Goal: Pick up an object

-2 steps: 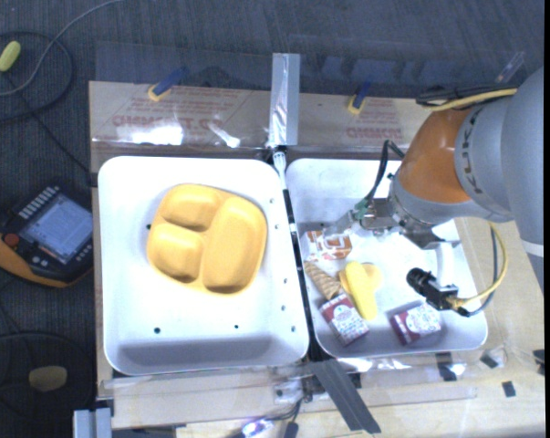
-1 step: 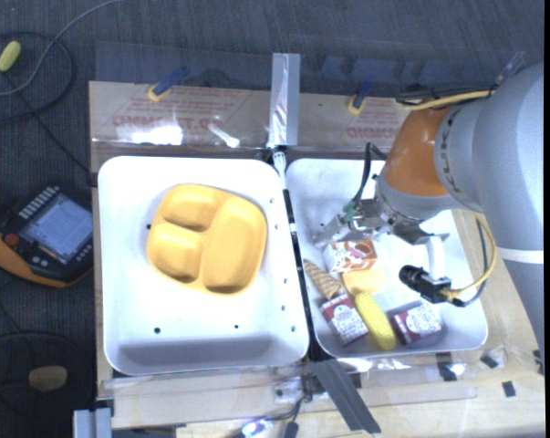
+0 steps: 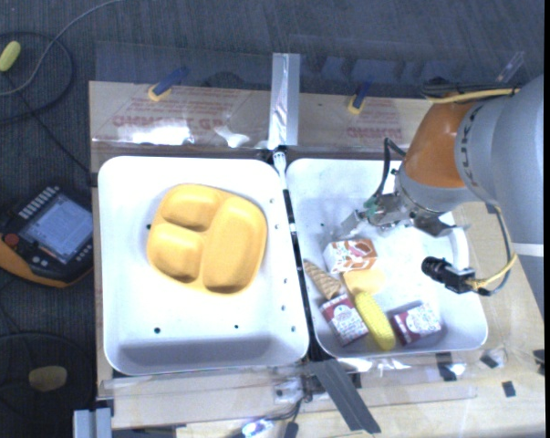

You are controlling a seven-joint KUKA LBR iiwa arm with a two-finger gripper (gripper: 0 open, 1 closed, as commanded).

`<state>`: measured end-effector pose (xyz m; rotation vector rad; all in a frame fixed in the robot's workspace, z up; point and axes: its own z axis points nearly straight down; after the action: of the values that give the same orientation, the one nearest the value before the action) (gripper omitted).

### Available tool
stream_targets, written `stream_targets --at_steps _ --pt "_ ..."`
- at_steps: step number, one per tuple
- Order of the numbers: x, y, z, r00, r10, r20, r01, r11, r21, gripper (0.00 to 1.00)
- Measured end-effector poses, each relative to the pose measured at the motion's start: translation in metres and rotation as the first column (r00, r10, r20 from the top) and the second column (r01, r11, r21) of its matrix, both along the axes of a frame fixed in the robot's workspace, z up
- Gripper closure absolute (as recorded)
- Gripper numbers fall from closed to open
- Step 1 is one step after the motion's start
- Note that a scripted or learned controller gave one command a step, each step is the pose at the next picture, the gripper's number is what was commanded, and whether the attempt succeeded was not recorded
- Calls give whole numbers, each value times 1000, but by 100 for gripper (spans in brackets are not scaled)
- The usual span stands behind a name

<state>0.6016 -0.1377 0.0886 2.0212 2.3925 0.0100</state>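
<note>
Small toy groceries lie clustered in the right bin [image 3: 475, 322], a shallow white tray with rounded corners and a smooth, faintly glossy floor. An orange-and-white printed carton [image 3: 351, 255] sits tilted near the middle of that bin, and just beside it, toward the centre divider, lies a ridged tan waffle cone [image 3: 322, 279]. A flat pale yellow block, perhaps a cheese slice [image 3: 366, 281], rests under the carton's lower edge. Below it a smooth plastic corn cob [image 3: 375, 320], bright yellow and elongated, lies at a slant between two dark red boxy packets with pale labels, one on its left [image 3: 344, 318] and one on its right [image 3: 415, 321], both touching or nearly touching it. The left bin [image 3: 119, 318] holds a single large yellow sectioned plate [image 3: 207, 236], matte, soft-cornered and moulded into three compartments. The grey arm [image 3: 503, 153], with its orange band, reaches in over the right bin's upper part, and the gripper [image 3: 377, 210] hangs just above the carton, apart from it; I cannot tell how wide the pincer stands, since the metal parts blur together there.
</note>
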Motion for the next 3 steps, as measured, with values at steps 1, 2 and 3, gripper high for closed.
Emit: stream_targets --at_steps 1,2,3 --pt "-47 20 1 1000 -9 2 9 1000 -3 0" --pt "-74 26 1 996 -88 11 88 996 -3 0" --pt "-72 25 9 996 -89 9 89 996 -1 100"
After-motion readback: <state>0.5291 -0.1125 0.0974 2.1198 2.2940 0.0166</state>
